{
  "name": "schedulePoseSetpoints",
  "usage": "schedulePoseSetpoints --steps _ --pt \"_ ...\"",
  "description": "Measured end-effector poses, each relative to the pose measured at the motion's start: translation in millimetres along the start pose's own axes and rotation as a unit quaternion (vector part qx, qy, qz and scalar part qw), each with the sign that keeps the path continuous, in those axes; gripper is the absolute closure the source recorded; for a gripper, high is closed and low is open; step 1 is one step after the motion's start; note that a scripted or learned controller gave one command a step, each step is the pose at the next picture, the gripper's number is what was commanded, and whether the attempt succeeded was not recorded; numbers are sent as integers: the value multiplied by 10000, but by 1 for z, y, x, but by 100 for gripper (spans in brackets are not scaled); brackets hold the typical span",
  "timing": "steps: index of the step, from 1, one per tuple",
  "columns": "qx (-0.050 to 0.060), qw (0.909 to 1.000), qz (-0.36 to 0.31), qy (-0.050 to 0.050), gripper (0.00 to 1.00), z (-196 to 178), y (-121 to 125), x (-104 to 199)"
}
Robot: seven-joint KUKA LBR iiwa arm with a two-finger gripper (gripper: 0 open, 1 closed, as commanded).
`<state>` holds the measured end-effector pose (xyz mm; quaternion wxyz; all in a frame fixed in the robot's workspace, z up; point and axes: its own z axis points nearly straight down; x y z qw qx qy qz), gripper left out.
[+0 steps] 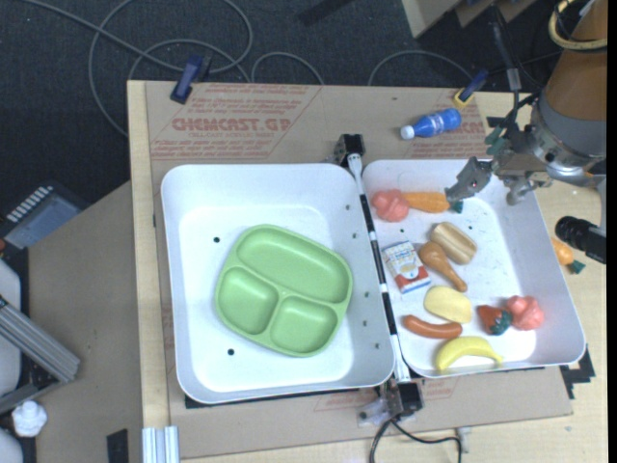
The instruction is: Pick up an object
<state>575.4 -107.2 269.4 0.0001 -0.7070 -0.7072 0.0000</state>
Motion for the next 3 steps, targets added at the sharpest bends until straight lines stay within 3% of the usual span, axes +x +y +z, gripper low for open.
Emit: schedulePoseSetpoints --steps 1,2,3 --pt "18 10000 5 4 0 134 9 13" --pt "-42 10000 -1 4 0 181 -3 16" --pt "-76 10000 6 -7 100 170 -2 16"
